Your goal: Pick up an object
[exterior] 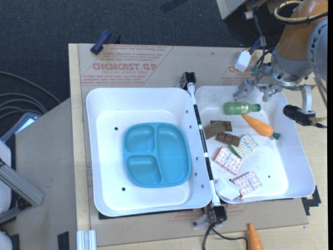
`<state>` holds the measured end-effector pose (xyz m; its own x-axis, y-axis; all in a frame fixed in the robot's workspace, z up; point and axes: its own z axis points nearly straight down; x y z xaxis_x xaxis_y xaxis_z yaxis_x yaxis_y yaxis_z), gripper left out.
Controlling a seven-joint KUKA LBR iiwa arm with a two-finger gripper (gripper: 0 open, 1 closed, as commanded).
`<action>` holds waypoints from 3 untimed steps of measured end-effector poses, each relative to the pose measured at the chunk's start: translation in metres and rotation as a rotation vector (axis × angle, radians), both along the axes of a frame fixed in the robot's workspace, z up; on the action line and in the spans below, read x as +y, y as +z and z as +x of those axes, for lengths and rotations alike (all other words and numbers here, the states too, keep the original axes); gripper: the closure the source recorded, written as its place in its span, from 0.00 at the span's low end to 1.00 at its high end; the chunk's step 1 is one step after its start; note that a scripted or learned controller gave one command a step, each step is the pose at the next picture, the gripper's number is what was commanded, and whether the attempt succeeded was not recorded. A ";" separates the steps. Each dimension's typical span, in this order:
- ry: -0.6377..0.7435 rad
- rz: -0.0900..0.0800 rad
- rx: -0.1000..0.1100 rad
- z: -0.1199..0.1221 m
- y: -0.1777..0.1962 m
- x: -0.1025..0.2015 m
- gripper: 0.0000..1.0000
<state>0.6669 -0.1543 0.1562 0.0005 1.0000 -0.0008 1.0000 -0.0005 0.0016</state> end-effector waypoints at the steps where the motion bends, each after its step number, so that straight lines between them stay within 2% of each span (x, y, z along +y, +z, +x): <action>1: 0.000 -0.001 -0.001 0.000 -0.061 0.046 0.00; 2: 0.002 0.001 0.004 -0.008 -0.066 0.062 0.00; 3: 0.002 0.001 0.002 -0.007 -0.055 0.062 1.00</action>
<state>0.6598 -0.0923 0.1011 -0.0015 1.0000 0.0005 1.0000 0.0015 -0.0008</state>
